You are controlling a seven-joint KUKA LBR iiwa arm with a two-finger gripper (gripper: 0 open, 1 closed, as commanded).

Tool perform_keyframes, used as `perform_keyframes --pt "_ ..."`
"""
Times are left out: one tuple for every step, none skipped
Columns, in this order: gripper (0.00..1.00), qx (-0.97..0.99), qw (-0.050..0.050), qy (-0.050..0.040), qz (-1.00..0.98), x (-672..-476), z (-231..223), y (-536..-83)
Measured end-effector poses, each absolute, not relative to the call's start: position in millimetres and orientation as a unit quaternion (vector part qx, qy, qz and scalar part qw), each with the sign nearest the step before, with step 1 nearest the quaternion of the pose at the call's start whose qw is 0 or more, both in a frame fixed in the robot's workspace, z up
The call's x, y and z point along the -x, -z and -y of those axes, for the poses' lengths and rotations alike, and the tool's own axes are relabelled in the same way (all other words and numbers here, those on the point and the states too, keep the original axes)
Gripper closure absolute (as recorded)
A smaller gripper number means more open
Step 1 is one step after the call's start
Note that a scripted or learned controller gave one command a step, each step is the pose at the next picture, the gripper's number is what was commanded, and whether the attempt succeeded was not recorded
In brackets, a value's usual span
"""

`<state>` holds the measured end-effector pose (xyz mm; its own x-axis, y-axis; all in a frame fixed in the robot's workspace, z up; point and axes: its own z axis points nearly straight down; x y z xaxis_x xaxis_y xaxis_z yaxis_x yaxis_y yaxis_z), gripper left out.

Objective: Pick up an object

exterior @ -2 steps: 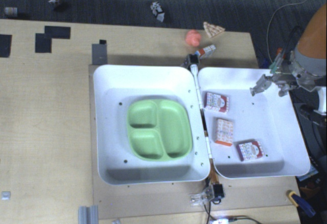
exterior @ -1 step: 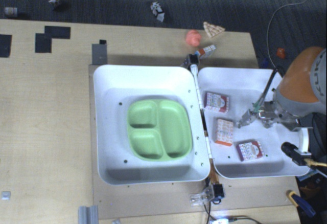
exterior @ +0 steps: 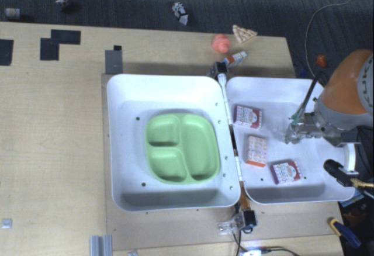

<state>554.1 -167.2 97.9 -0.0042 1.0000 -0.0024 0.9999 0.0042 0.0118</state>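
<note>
The tool hangs over the right side of the right bin, at the end of the grey arm with its orange band, which enters from the right edge. Its tip is small and partly blurred, so how far it is open cannot be told; nothing is seen held in it. Three small flat packets lie on the floor of this bin, all apart from the tool. The upper packet, white with red print, lies nearest the dividing wall. The middle packet, white with an orange lower edge, lies just below it. The lower packet, dark red at its border, lies below and left of the tool, tilted.

The left bin holds a pale green compartment tray with three sections, set near its centre. Both bins rest on the wooden bench. At the bench's far edge, just beyond the bins, lie a pink ball, a triangular wedge-shaped item and a small tube-like item. Black patches mark the bench's upper left corner.
</note>
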Motion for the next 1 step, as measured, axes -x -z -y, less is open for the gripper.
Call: perform_keyframes --pt "0.00 -0.706 0.005 -0.0033 -0.709 -554.0 167.2 -97.9"
